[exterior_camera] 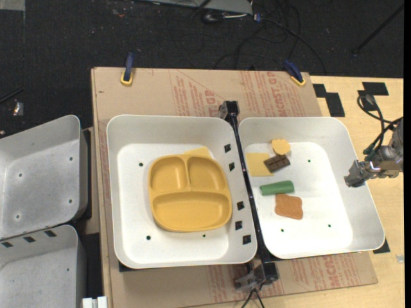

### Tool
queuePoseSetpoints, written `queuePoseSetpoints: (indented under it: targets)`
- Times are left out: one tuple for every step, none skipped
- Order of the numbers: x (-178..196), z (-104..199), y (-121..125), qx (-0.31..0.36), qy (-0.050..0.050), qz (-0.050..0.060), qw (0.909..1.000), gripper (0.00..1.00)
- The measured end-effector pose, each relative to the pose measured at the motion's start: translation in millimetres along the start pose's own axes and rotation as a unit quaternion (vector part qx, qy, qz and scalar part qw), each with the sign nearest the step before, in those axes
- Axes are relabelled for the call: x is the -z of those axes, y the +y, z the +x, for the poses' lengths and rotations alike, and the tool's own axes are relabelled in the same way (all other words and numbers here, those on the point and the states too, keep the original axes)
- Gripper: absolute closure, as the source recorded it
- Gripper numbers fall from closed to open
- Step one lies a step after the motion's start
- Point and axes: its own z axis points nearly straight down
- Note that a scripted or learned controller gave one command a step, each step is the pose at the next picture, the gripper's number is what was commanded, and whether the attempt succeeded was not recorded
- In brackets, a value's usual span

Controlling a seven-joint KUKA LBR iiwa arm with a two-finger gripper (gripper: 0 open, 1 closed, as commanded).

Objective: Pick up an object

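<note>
Gripper (pixel 357 174) at right bin (pixel 334 236) rim, finger state unclear. Green block (pixel 277 187) lies well left of it; should centre above, descend straight.

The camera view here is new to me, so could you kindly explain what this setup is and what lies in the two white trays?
This is a single picture from a camera fixed above a workbench, looking down at a slant. Two shallow white bins sit side by side on a cardboard-covered bench. The left bin holds a yellow divided plate. The right bin holds small toy-like pieces: a green cylinder, an orange-brown slab, a dark brown block, a pale yellow square and a small yellow-orange piece. At the right edge, the robot arm's gripper sits over the right bin's rim. Nothing is visibly held, and it is too small to tell how the jaws stand. Its job is to pick up an object.
</note>
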Motion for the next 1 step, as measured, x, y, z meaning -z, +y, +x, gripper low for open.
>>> queuePoseSetpoints:
  targets:
    - [-3.9,42.6,0.1,0.001,0.001,0.002,1.0,1.0]
